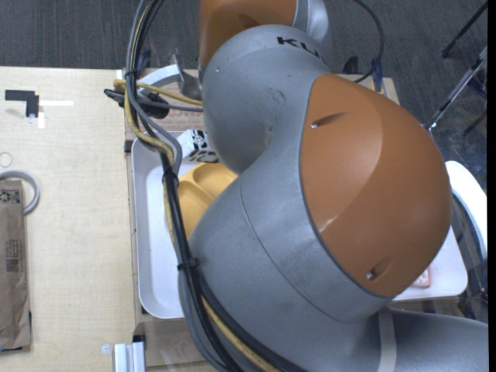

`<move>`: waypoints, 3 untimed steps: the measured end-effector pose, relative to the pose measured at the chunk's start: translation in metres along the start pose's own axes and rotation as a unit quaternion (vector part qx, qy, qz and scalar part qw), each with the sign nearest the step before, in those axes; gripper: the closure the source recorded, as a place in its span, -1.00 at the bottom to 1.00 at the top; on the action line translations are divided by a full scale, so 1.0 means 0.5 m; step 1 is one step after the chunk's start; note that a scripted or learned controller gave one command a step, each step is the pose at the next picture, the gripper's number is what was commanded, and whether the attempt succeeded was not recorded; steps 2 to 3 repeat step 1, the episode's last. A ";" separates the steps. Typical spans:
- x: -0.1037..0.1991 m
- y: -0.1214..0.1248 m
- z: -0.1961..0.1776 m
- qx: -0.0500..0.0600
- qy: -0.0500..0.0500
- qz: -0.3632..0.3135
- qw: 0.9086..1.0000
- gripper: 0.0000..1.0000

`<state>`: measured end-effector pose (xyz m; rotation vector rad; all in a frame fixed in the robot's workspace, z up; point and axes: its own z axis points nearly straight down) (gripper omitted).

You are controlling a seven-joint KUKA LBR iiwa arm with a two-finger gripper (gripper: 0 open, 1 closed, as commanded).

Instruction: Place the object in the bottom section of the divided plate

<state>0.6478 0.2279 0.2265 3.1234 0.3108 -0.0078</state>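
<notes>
Mostly the big grey-and-orange arm (310,208), seen from above, spanning centre and right of frame. Black and yellow cables (174,208) run down its left side. Under it, at centre-left, is the rim of a white bin (147,231) w/ a slice of yellow plate (203,188) inside, just right of the cables. A second bin's rim (459,184) curves at the right edge. The wooden surface (70,208) fills the left of frame, w/ a brown bag (12,262) at far left. Can't tell whether the fingers are spread, pressed together or pinching anything. Can't tell where the object lies either, so its direction from the fingers and its long axis are unknown. Plate's bottom section likely sits beneath the arm, toward lower centre.
</notes>
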 end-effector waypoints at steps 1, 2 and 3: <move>0.008 0.002 0.109 0.000 0.000 -0.005 1.000 1.00; 0.008 0.002 0.109 0.000 0.000 -0.005 1.000 1.00; 0.008 0.002 0.109 0.000 0.000 -0.005 1.000 1.00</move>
